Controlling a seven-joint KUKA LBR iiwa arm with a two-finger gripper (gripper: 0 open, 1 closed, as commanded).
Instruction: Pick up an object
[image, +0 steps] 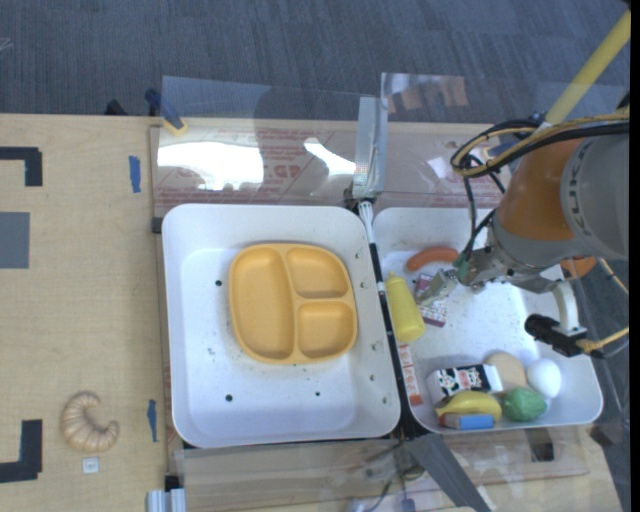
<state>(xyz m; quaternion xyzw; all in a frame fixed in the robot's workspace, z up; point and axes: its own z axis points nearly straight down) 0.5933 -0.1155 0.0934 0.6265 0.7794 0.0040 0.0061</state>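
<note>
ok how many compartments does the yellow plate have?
3. On the plate in the left bin: one tall section on its left, one upper right, one lower right. None hidden.

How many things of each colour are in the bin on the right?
Yellow: 2, the bottle and the banana
Green: 1, the ball
White: 1, the egg
Tan: 1, the roll
Orange-red: 1, the sausage
Black and white: 1, the carton
Mixed print: 1, the packet
Total: 8
</note>
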